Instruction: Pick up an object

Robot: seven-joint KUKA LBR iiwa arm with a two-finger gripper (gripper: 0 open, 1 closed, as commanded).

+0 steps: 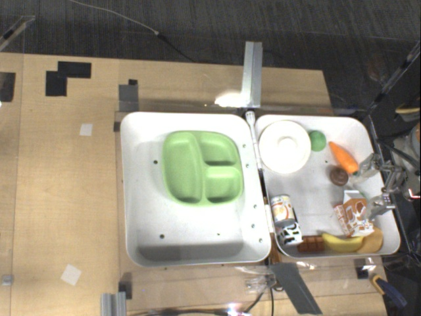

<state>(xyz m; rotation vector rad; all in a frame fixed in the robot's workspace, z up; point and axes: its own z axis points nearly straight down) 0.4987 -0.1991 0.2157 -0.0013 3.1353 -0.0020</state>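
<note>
The right bin (368,131) holds several objects. A white round plate (285,146) lies at its back left, with a small green ball (318,140) beside it. An orange carrot (343,157) and a small brown round piece (339,175) sit near the middle right. A drink can (283,216) lies by the left wall. A banana (348,242) and a dark brown bar (310,245) rest along the front wall, and an orange-and-white snack packet (355,217) lies just behind them. My gripper (372,188) hovers at the bin's right edge, just above the packet, open and holding nothing.
The left bin (141,176) holds a green divided plate (200,166). A metal post (252,71) stands behind the wall between the two bins. Cables and dark gear crowd the right side beyond the bin.
</note>
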